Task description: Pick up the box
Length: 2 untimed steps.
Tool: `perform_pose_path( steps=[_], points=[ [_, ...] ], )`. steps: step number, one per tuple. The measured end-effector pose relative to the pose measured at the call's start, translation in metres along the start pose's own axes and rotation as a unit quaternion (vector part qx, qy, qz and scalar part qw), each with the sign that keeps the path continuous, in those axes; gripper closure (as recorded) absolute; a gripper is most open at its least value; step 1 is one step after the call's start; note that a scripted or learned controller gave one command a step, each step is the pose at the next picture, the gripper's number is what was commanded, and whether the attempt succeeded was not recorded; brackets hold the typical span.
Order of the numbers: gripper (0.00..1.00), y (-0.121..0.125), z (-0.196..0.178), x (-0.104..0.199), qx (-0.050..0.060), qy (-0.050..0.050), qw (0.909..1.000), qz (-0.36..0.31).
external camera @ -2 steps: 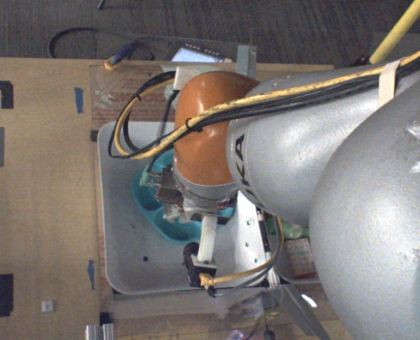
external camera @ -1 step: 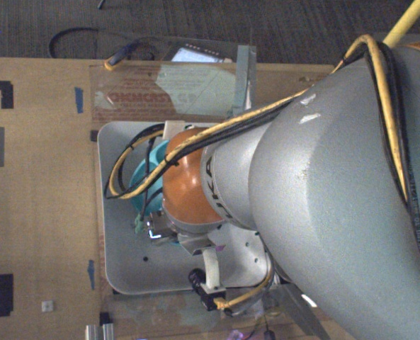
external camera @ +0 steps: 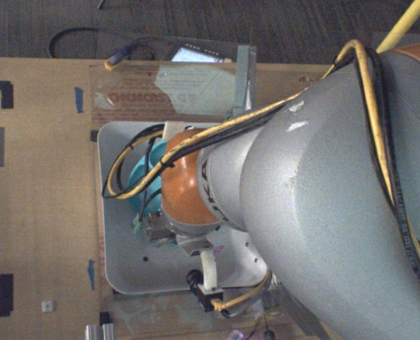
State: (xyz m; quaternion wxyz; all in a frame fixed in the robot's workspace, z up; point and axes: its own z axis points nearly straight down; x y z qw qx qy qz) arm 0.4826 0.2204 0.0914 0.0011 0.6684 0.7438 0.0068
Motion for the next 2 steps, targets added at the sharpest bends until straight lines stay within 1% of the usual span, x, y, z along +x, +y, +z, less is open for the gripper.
perform_pose_path(
  steps=[1,2],
  points=[
    [1.00,0.001,-0.008,-0.012,-0.003,0.000,1.0000,0.002],
    [1.00,-0.003,-0.098,-0.003,0.006,-0.003,0.9979,-0.064]
  ],
)
